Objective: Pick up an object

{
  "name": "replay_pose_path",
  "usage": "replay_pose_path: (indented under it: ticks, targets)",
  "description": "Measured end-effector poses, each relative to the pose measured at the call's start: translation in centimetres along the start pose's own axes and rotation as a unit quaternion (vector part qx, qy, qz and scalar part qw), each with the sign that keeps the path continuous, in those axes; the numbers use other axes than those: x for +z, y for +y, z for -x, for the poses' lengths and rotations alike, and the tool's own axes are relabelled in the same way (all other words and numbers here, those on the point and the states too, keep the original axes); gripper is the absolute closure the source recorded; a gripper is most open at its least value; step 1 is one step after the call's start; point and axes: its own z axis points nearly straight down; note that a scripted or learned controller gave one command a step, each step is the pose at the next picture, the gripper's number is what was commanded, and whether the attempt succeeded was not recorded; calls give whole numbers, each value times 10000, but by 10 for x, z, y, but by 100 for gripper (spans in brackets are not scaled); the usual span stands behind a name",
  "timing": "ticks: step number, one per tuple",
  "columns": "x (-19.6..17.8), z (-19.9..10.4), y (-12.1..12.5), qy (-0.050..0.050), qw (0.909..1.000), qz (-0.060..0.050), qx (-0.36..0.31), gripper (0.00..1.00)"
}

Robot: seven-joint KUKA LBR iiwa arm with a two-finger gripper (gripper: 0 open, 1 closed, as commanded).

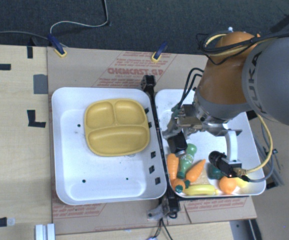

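The worktop (14,149) was pale wood-coloured board marked with short black tape strips, and a sheet of brown cardboard (99,69) with red printing lay over its middle, pinned at the far edge by two blue-and-yellow clamps (57,48). Beyond the board a dark carpeted floor (149,9) ran across the top, crossed by a thin cable (79,24).

Two shallow white plastic bins sat side by side on the cardboard, their inner rims touching. The left bin (69,184) had smooth, rounded walls and held a yellow divided plate (117,126), a matte, rounded-square dish with three compartments, lying flat toward the far side.

The right bin (252,186) held a cluster of small toy foods along its near edge: an orange carrot (172,166) and a second carrot (196,170) lying tilted, a green piece (186,160) between them, a yellow banana (201,189) flat against the near wall, and a round orange fruit (228,185) toward the right corner. Their surfaces looked smooth and glossy.

The grey arm with its orange band (227,79) hung over the right bin. The tool (177,143) sat low at the bin's left side, just above the first carrot; its dark tip was too indistinct to tell whether the jaws were apart or together, and nothing could be seen held.
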Motion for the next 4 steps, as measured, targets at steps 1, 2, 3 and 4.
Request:
replay_pose_path:
  ticks: [1,2,3,4]
  targets:
    - [1,-29,-21,2,10000,0,-5,100]
    - [-26,48,-20,-3,10000,8,3,100]
    - [6,68,-21,1,10000,-2,4,100]
    - [7,6,-20,7,10000,1,-11,100]
